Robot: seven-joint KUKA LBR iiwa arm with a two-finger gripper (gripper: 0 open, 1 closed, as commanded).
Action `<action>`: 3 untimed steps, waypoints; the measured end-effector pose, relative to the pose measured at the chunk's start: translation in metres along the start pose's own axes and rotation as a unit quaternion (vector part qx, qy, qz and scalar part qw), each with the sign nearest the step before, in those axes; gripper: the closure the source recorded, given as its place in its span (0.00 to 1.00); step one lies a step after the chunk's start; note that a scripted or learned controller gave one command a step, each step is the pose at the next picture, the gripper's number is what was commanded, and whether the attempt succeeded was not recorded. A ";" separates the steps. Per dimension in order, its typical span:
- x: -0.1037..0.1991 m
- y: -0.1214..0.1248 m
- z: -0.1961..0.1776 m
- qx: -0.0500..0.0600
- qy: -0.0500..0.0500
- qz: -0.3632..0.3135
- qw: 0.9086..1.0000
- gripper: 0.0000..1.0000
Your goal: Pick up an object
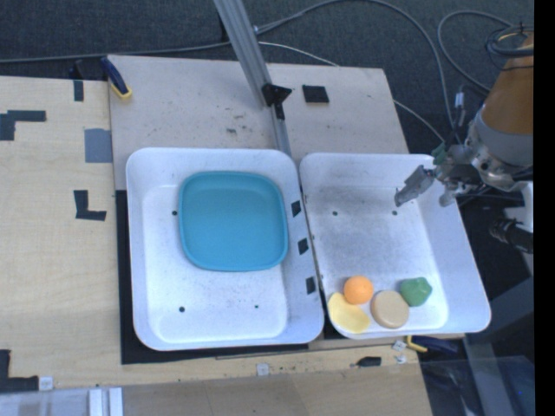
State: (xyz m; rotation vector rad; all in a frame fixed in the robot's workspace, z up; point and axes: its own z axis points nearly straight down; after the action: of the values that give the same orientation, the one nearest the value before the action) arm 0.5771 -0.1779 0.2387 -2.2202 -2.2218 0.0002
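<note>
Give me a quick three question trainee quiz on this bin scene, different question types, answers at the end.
1. True or false: the blue plate lies in the left bin.
2. Which item sits nearest the right bin's front right corner? A orange ball B green object C yellow piece
3. Fill in: the claw hovers over the ___ bin.

Key: 1 true; 2 B; 3 right.

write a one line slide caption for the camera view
Arm's hand hovers over the right bin; four small items cluster in its near corner, blue plate in the left bin.
</note>
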 end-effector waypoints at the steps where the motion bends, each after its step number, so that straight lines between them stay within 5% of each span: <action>1: 0.003 0.005 0.060 0.002 0.000 0.000 1.000 0.00; 3: 0.003 0.006 0.151 0.000 0.000 0.000 1.000 0.00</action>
State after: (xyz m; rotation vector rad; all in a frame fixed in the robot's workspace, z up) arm 0.5827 -0.1751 0.0882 -2.2206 -2.2226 0.0008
